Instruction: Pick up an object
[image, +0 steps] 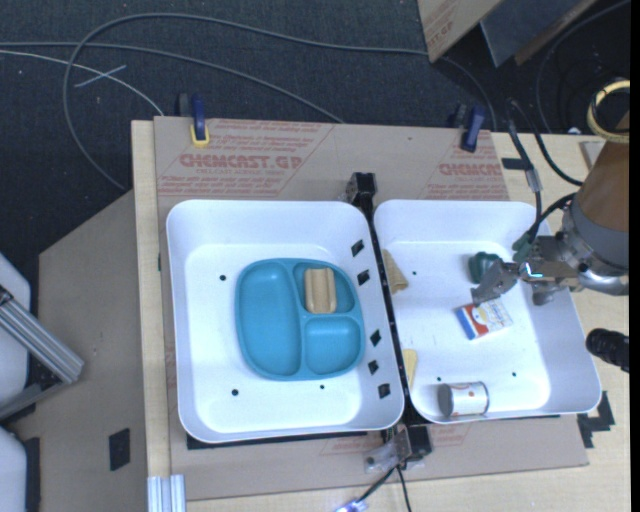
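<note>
The end effector (492, 287) hovers in the right bin (432, 228) above a small card (484, 319); its grip state cannot be told

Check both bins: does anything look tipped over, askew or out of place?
A small grey cylindrical can lies on its side against the right white bin's near rim. A tan wooden block sits squarely in the blue divided plate; nothing spilled.

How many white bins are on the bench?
2: the left bin holds a blue divided plate; the right bin sits beside it, under the gripper.
</note>
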